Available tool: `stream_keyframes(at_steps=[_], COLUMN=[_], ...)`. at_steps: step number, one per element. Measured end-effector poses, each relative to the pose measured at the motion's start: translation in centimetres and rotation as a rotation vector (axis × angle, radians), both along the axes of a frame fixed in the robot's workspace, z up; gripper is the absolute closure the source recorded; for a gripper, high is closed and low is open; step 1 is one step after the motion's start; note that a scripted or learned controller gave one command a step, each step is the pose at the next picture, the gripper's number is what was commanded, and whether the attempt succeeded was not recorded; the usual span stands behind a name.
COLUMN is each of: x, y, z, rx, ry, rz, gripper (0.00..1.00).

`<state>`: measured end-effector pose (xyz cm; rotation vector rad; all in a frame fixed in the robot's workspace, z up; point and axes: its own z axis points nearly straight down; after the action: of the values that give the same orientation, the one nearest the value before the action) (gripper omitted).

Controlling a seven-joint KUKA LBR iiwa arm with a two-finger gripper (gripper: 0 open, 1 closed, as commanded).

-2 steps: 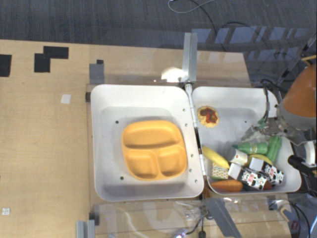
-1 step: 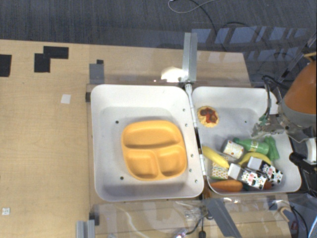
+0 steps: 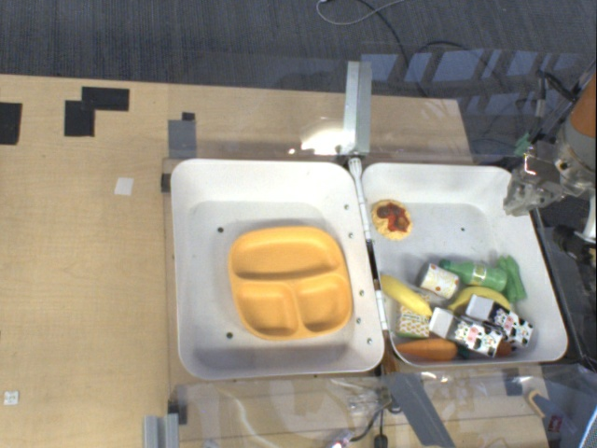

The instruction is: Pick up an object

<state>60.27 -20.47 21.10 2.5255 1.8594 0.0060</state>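
Counter (image 3: 84, 250): pale wood-grain top, with black square markers near its far left edge and a small white tag further in. Beyond the counter lies dark grey carpeted floor (image 3: 187, 17), with a thin white cable (image 3: 410, 12) looping across it.

Two shallow white bins sit side by side, touching along a metal divider rail (image 3: 358, 110) that stands up at the far side. Left bin (image 3: 201, 203) carries one yellow three-compartment tray (image 3: 289, 281), roughly centred, lying flat.

Right bin (image 3: 466, 194): a small round toy pizza (image 3: 392, 218) near the far left corner, well apart from the rest. The other objects are heaped in the near half: green bottle (image 3: 485, 274) lying on its side, a small white can (image 3: 438, 279) just beside it, yellow banana (image 3: 405, 295), an orange carrot-like piece (image 3: 429, 349) against the near wall, and patterned black-and-white boxes (image 3: 485, 332) touching one another.

Claw (image 3: 524, 194) hangs over the right bin's far right corner, above its rim, well apart from the heap. Nothing visible between its fingers; open or closed, cannot tell at this size.
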Motion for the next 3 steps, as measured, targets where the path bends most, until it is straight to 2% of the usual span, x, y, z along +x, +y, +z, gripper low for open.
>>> stream_keyframes(at_steps=[1,2,3], x=[0.0,-5.3,-9.8], y=[0.0,1.3,1.6], z=[0.0,-9.7,-11.0], rx=[0.0,0.007,0.006], ry=[0.0,0.002,-0.038], rz=[0.001,-0.057,-0.124], gripper=[0.0,0.0,0.0])
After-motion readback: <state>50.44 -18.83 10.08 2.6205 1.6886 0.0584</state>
